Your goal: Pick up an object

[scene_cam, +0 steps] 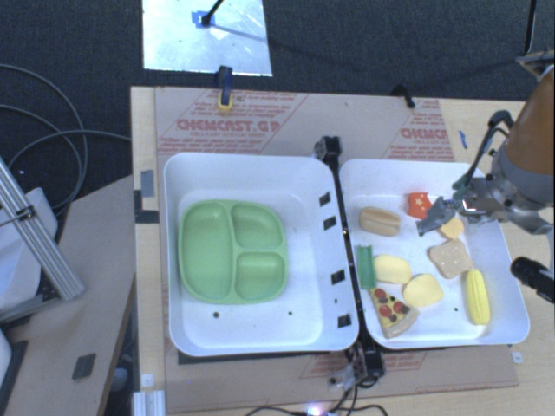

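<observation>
Camera view: two white bins are seen side by side on a tabletop (260, 115), looked down on at a slant.
Left bin (199, 176): a green divided tray (232, 251) is held in it, lying flat.
Right bin (503, 319): toy food is scattered across it.
Toy food: a bun (379, 221) near the middle top, a red piece (418, 203) beside it, a toast slice (450, 257), a corn cob (477, 296) at the right, two yellow lumps (392, 269) and (422, 291), a green stick (365, 266) along the divider, and a pizza slice (393, 311) at the bottom.
Arm: it is reached in from the right, over the right bin's upper right part.
Claw (444, 213): it is seen low over a small yellow wedge (452, 228), with the red piece just to its left.
Claw state: the opening cannot be told, and nothing is seen held between its tips.
Likely target: the yellow wedge, judged from what lies nearest the tips.
Handling: the wedge is judged light, stiff and smooth, so slipping is likely.
Where to grip: across its narrow sides, near the middle, is judged best.
Risk: the toast slice touches or nearly touches the wedge and could be nudged.
</observation>
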Controlling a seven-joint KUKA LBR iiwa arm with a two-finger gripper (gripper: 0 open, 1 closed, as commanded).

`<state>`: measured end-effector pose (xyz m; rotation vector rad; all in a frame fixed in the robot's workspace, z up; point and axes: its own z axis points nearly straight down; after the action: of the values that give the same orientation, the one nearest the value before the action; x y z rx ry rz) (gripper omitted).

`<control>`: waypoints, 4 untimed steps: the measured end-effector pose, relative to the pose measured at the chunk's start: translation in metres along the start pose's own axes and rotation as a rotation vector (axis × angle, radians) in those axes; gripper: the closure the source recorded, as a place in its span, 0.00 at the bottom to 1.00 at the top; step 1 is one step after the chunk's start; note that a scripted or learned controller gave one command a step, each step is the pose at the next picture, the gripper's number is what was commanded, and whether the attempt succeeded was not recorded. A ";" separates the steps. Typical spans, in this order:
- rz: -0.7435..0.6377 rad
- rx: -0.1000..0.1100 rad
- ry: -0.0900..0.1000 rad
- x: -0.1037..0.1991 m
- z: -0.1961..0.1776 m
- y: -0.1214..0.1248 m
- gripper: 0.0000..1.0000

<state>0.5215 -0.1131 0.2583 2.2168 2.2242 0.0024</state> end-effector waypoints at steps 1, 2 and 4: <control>-0.005 0.008 0.002 0.029 0.154 0.062 0.00; 0.007 0.004 0.002 0.023 0.170 -0.035 0.00; -0.001 -0.003 0.001 -0.006 0.172 -0.011 0.00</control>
<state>0.5110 -0.1194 0.0867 2.2149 2.2236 0.0065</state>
